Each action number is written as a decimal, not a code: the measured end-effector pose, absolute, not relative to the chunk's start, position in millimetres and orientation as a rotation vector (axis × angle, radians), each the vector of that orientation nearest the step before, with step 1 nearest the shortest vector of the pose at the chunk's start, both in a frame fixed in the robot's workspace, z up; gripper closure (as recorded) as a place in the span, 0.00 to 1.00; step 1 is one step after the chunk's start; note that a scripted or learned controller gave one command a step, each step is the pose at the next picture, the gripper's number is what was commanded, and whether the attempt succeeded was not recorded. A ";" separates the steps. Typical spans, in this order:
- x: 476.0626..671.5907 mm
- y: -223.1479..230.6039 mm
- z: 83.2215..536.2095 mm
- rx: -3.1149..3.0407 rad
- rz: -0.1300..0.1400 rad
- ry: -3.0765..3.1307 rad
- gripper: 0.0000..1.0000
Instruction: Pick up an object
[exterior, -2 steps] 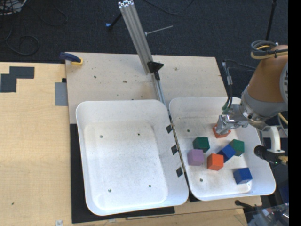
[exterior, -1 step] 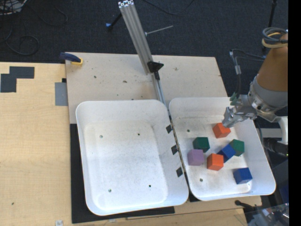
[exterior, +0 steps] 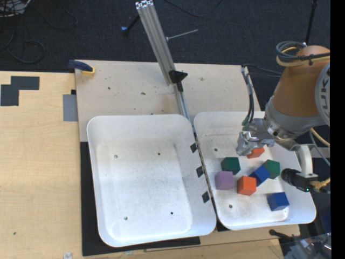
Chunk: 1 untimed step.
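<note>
Several small blocks lie in the right bin (exterior: 226, 128): a dark green cube (exterior: 230, 164), a purple cube (exterior: 224, 180), an orange cube (exterior: 247, 185), a blue block (exterior: 261, 174), a green block (exterior: 273, 168) and a blue cube (exterior: 278, 200). My gripper (exterior: 249, 144) hangs low over the bin's middle, just above an orange-red block (exterior: 256, 152) that peeks out from under it. The metal head hides the fingers and most of that block. I cannot tell whether it touches the block.
The left bin (exterior: 140, 177) sits beside the right one, with a divider and black clips between them. A slanted aluminium post (exterior: 159, 42) rises behind the bins. My arm (exterior: 299, 96) comes in from the right above the bin's far right side.
</note>
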<state>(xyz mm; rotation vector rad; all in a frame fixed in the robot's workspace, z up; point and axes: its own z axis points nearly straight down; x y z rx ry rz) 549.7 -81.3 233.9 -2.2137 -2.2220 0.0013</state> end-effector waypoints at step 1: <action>538.2 -37.8 225.0 -2.213 0.003 -2.222 1.00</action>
